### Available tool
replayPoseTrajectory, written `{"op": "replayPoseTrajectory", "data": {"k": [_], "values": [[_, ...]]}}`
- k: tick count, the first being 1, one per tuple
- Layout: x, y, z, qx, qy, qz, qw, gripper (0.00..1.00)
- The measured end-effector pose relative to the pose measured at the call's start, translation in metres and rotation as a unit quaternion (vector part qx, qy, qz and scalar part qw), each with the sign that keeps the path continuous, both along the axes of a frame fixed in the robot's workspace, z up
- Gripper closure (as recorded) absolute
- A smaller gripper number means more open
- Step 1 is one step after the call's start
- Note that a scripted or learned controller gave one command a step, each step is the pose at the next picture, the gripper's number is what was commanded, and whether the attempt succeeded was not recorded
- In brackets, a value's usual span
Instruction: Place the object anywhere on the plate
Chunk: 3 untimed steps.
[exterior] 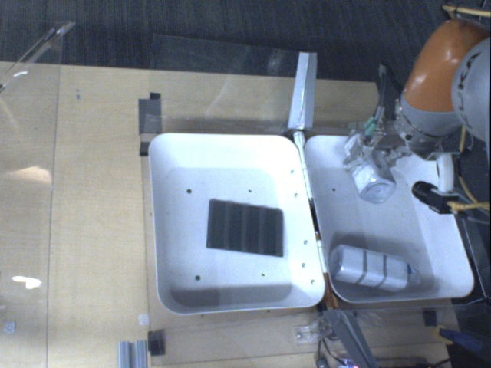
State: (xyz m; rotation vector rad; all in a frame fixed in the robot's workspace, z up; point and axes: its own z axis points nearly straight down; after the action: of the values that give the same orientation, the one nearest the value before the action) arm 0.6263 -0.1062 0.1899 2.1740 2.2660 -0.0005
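Bottle (370, 268) lies on its side along the near wall of the right bin (441, 240), a pale grey cylinder with its narrower end toward the right; I take this to be the object, though the clear cup-like thing (374, 184) under the arm could equally be meant. Going by size, the wooden surface (84, 228) carries both bins side by side, their inner walls touching. The left bin (173, 205) holds the plate (245, 227), a dark ribbed rectangle lying flat near its middle, well apart from the bottle. The arm (445, 75) reaches in from the right over the far part of the right bin, and its jaws (376, 159) sit just above or against the clear thing; whether they are open, closed or gripping it I cannot tell, since shine and clear plastic blur the tips. To do this step well, the grasp should probably settle squarely across a round body so it cannot roll or squirt out, lift high enough to clear the two touching walls, and travel left until it is over the ribbed plate before lowering. A release close to the plate would likely keep a round thing from rolling off.
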Motion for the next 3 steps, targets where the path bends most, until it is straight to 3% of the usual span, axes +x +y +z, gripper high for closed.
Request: {"op": "replayPoseTrajectory", "data": {"k": [1,3], "values": [[-0.009,0.075,0.045,0.0013,-0.002,-0.05,0.9987,1.0],[-0.006,0.077,0.066,0.0003,-0.004,-0.042,0.9991,1.0]]}}
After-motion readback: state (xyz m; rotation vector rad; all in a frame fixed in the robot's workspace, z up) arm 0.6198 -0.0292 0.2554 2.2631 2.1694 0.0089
